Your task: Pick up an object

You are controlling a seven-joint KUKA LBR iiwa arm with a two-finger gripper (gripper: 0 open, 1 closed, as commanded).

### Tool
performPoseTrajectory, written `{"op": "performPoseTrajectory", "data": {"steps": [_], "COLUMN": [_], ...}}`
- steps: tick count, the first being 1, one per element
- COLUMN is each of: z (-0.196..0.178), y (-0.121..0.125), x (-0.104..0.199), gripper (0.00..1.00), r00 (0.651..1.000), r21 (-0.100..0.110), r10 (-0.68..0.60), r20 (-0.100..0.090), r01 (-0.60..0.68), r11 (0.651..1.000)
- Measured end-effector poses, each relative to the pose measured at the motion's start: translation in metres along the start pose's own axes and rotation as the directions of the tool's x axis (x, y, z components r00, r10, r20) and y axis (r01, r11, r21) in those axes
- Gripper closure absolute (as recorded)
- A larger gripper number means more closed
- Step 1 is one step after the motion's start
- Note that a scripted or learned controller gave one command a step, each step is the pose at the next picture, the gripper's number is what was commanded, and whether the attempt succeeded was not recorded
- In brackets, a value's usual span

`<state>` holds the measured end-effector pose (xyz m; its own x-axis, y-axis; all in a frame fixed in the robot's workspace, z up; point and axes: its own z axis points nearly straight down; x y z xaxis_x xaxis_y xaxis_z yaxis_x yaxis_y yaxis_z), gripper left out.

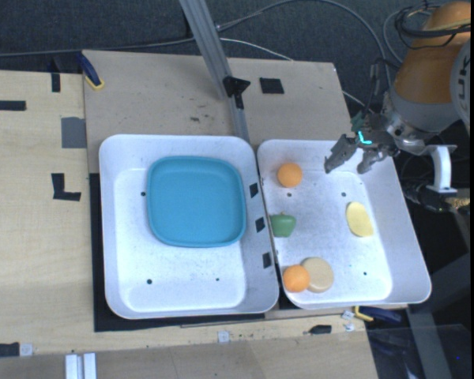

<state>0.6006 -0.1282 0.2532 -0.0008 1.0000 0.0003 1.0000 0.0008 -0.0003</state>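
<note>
Arm (434,61) cut off at right edge. Gripper (354,161) hung over right bin's (395,212) far end, fingers spread, nothing between them. Orange ball (290,174) lay just left of gripper, apart from it. Yellow piece (360,219) nearer camera, mid-bin. Green lump (283,226) at left wall. Second orange ball (296,279) touched beige disc (317,275) at near end. Blue plate (196,200) in left bin (126,275).

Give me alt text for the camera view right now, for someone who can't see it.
The gripper hangs open above the far end of the right bin, holding nothing. That bin holds two orange balls, a green object, a yellow object and a beige disc. The left bin holds a blue plate.
</note>
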Motion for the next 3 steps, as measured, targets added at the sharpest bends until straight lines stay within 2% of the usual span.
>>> {"op": "performPoseTrajectory", "data": {"steps": [1, 2, 3], "z": [0.0, 0.043, 0.106], "y": [0.0, 0.001, -0.005], "x": [0.0, 0.004, 0.005], "gripper": [0.0, 0.0, 0.0], "r00": [1.0, 1.0, 1.0], "r21": [0.0, 0.004, 0.006], "r10": [0.0, 0.0, 0.0], "r20": [0.0, 0.0, 0.0], "r01": [0.0, 0.0, 0.0], "r11": [1.0, 1.0, 1.0]}}
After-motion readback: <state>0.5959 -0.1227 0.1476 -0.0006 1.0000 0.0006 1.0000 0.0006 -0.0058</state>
